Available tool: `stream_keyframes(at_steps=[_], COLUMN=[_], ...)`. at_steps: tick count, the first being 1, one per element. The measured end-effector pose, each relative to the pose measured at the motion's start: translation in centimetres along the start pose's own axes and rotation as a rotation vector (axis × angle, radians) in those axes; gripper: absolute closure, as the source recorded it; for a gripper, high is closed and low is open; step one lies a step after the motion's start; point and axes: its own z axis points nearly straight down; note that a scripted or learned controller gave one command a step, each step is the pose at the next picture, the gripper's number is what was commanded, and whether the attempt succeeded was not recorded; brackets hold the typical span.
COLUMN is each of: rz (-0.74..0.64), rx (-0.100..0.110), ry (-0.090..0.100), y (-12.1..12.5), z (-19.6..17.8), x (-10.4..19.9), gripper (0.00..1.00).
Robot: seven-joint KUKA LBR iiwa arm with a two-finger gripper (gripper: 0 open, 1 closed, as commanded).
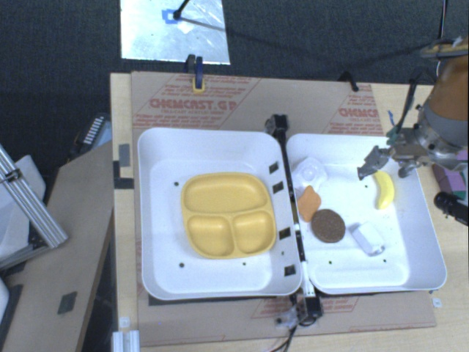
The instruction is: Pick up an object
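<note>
One curved, prob. plastic banana (384,189)

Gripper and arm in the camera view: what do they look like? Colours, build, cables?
The gripper is grey metal with two dark fingers splayed from a boxy grey body. Above it the arm is rounded and grey, with an orange band. Thin dark cables run along the wrist. No markings legible.

This looked like a robotics lab: two white bins (220,141) sat on a bench (242,94) over dark carpet, aluminium framing (29,207) at the left, and perhaps a calibration sheet (174,20) behind.
</note>
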Motion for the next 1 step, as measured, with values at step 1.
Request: stream_keyframes(at_steps=[1], rz=[-0.003], rx=[-0.012], ry=[-0.002], y=[0.22], z=[-0.67], x=[0.04], gripper=[0.0])
